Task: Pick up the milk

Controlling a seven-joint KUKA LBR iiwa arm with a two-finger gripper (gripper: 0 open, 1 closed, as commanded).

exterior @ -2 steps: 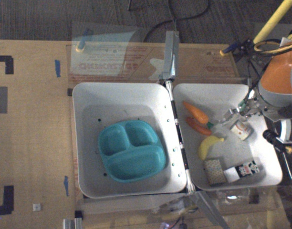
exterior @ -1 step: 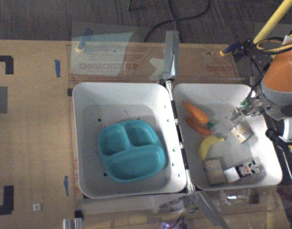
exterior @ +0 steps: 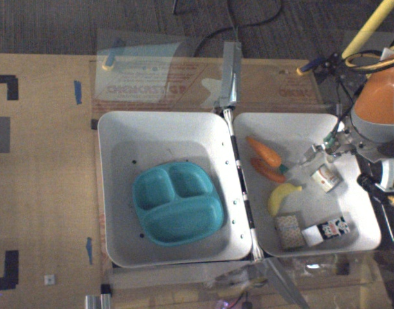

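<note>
Fingers [exterior: 327, 145]: spread apart, holding nothing, hovering over the right bin [exterior: 364, 201] near a small can [exterior: 326, 177]. Milk [exterior: 327, 230] lies at the bin's near edge, beside a sponge [exterior: 288, 231]. Approach step; next, travel toward milk, then descend.
</note>
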